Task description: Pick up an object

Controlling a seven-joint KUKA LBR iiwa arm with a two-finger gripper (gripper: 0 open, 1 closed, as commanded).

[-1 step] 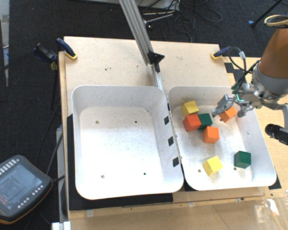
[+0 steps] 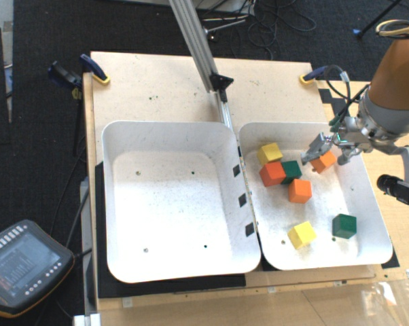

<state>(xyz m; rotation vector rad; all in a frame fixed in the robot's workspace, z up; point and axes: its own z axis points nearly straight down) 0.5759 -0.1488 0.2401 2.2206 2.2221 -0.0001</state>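
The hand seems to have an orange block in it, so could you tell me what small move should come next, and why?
Probably a short straight lift: the orange block sits between the fingers of the hand over the right bin, clear of the green block beside it.

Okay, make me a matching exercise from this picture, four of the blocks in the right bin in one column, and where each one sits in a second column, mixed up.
Things:
1. orange block at the pincer
2. dark green block
3. yellow block at the back
4. yellow block at the front

Places:
A. beside the dark green one, near the front rim
B. touching the red-orange block
C. between the fingers, above the bin
D. front right corner area

Pairs: 1-C, 2-D, 3-B, 4-A
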